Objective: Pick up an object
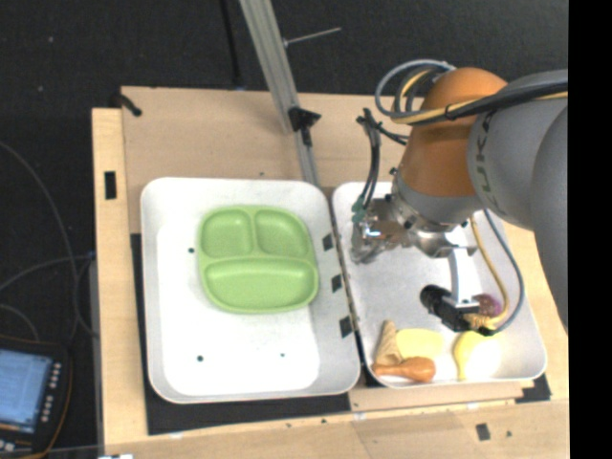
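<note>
Left bin [239,352] is free around the green plate [258,259]; toy food [421,344] clutters right bin [397,295].

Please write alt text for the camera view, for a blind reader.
The arm reaches over the right bin, its gripper by that bin's left wall. A yellow piece and an orange piece lie at the bin's near edge; a green plate lies in the left bin.

Just one camera here, fixed up above the bench [220,132] and tilted down at a slant. It's pulled back enough that the left bin [153,285] and right bin [402,295] both fit whole, with dark floor [96,36] around the bench. The arm [516,151] enters from the frame's right.
</note>
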`<state>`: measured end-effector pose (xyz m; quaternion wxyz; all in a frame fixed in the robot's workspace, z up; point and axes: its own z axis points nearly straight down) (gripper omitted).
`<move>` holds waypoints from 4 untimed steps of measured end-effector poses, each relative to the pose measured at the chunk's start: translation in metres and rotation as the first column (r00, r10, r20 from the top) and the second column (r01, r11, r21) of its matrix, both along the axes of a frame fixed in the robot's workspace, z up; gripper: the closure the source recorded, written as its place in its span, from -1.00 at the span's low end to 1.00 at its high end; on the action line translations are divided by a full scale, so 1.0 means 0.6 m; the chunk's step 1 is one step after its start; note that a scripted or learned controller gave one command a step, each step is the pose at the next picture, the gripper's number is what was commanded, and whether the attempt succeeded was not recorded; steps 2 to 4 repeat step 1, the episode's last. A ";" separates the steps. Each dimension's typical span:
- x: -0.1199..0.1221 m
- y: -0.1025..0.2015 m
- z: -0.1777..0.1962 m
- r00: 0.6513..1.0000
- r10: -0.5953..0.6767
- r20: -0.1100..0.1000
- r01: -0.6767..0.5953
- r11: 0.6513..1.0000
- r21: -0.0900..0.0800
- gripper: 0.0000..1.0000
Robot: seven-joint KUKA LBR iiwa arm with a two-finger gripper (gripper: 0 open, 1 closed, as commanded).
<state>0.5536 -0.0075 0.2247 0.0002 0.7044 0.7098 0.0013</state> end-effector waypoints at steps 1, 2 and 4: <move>0.023 0.090 -0.010 1.000 0.000 -0.001 0.000 1.000 0.000 1.00; 0.023 0.090 -0.010 1.000 0.000 -0.001 0.000 1.000 0.000 1.00; 0.023 0.090 -0.010 1.000 0.000 -0.001 0.000 1.000 0.000 1.00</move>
